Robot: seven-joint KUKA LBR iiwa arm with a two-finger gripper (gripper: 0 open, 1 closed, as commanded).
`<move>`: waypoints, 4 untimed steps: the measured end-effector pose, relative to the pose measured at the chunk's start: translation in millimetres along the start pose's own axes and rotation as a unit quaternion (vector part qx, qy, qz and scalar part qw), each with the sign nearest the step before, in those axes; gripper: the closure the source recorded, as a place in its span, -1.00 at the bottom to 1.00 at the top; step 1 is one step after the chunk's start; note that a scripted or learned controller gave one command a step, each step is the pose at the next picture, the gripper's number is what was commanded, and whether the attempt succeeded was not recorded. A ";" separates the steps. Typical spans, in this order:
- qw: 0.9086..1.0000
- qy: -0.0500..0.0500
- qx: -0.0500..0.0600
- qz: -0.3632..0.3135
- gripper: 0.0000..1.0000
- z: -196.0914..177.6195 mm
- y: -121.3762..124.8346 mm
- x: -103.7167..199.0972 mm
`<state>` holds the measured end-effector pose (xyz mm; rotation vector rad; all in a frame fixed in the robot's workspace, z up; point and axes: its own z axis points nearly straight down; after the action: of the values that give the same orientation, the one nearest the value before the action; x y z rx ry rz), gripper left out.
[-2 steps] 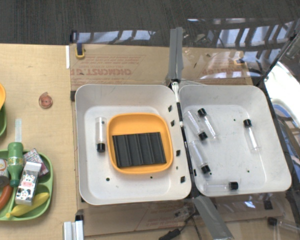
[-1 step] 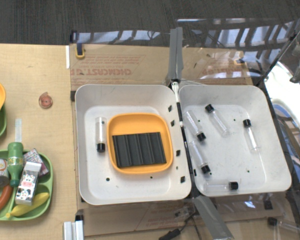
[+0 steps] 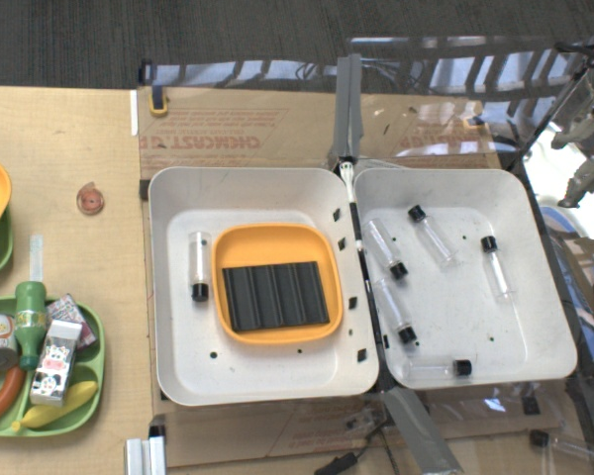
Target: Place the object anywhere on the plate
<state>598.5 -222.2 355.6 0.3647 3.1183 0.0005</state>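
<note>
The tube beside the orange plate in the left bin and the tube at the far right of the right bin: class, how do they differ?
The left-bin tube lies alone beside the orange plate, while the right-bin tube lies among several other tubes. The left-bin tube has its black cap at the near end; the right-bin tube has its cap at the far end. Both are clear, black-capped and lying flat.

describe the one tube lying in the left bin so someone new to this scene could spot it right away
Start at the left shallow white bin, which holds an orange square plate with a dark ribbed insert. In the gap between the plate's left edge and the bin wall lies a single clear plastic tube with a black cap, cap toward the viewer. Every other such tube lies in the right bin; this one is alone.
</note>
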 end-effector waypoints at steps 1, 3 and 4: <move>0.982 -0.001 0.000 -0.190 -1.00 -0.8 -4.1 17.9; 0.869 -0.001 -0.001 -0.495 -1.00 0.3 -12.9 57.4; 0.744 -0.001 -0.002 -0.668 -1.00 7.0 -16.5 73.3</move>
<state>523.3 -221.3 348.4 -1.8112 2.5630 0.0038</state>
